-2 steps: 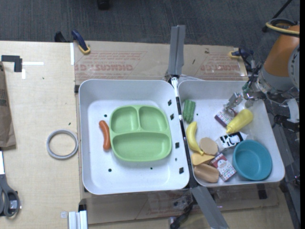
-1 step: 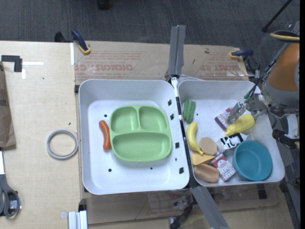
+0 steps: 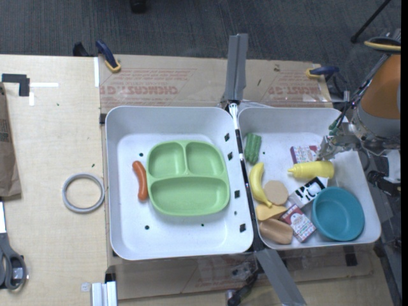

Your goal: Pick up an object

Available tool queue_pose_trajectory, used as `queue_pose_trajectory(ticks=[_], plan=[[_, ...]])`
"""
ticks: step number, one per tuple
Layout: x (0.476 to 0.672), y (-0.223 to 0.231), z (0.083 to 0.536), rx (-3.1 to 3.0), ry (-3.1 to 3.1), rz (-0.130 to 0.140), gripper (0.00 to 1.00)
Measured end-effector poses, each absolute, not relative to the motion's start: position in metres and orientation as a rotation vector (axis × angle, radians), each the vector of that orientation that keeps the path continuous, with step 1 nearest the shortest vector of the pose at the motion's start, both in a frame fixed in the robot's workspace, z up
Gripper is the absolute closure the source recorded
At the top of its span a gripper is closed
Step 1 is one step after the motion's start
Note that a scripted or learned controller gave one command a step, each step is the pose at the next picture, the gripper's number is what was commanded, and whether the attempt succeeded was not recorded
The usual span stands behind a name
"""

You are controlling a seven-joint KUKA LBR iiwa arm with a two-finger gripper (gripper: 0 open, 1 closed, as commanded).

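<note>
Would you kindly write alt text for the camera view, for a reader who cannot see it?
The grey arm's gripper hovers over the right white bin, above a yellow squeeze bottle, near a teal bowl and banana. The left white bin holds a green divided plate and an orange sausage.

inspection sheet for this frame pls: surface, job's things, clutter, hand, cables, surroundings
Surface: cardboard-covered bench bearing the left bin and the right bin, side by side.
Job's things: left bin holds a green divided plate and a toy sausage. Right bin holds a banana, green pickle, yellow bottle, blue bowl, small packets and tan pieces.
Clutter: tape ring, scissors and paper bag on the left table.
Hand: hand over the right bin's far right side, above the yellow bottle; finger state unclear.
Cables: nothing seen.
Surroundings: blue clamps on the bench's far edge; dark carpet beyond.
</note>
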State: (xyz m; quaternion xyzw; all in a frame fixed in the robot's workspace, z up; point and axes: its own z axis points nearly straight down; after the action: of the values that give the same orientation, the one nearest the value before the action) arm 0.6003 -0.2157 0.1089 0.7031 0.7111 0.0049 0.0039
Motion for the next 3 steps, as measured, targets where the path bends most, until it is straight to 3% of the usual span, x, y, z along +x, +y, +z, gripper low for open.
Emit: queue_pose_trajectory(ticks=[1, 2, 3], plan=[[0.601, -0.214, 0.109, 2.204, 2.231, 0.018, 0.0], [0.578, -0.185, 0.093, 2.078, 2.351, 0.005, 0.0], [0.581, -0.184, 0.105, 2.073, 2.345, 0.015, 1.0]])
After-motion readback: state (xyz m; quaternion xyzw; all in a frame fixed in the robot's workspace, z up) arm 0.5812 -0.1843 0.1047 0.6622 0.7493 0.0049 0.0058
